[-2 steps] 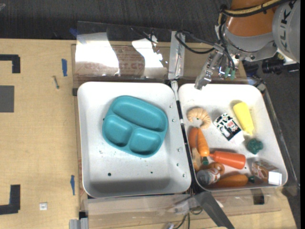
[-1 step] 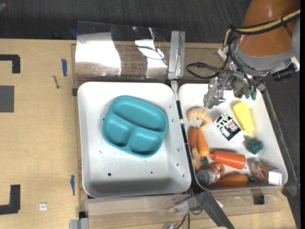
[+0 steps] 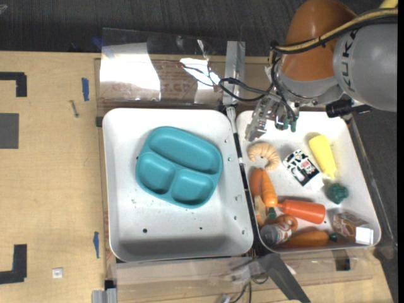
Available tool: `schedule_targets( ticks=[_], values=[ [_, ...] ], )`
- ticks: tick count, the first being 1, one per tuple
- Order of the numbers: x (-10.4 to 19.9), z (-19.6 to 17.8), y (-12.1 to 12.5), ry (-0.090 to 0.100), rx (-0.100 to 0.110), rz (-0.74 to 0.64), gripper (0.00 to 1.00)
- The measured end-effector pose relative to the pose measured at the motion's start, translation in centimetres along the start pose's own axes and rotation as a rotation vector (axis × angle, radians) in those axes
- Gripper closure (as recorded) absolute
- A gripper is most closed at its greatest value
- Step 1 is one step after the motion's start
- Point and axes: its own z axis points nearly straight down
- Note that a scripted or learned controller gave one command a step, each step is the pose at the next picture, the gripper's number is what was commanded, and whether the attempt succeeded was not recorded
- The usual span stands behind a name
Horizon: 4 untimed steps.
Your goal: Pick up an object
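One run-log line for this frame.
tool: above right bin rear-left corner | near croissant | teal tray: left bin

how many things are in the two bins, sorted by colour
Teal: 2, the divided tray in the left bin and a small teal lump in the right bin
Yellow: 1, the corn-like piece
Tan: 1, the croissant
Black and white: 1, the small box
Orange: 3, the carrot, the bottle and a long piece
Total: 8 clearly told apart; the cluttered lower corner may hold more.
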Motion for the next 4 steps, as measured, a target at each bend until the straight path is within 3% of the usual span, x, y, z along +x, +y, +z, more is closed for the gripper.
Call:
schedule_targets(
  ticks=[1, 2, 3, 4],
  values=[
    [-1.2, -8.1, -1.2, -0.015, -0.003, -0.017, 1.0],
    [3.0, -5.2, 5.6, -0.001, -0.002, -0.052, 1.0],
    [2.7, -6.2, 5.6, -0.007, -0.002, -0.05, 1.0],
    [6.3, -3.5, 5.6, -0.001, 0.001, 0.106, 1.0]
  ],
)
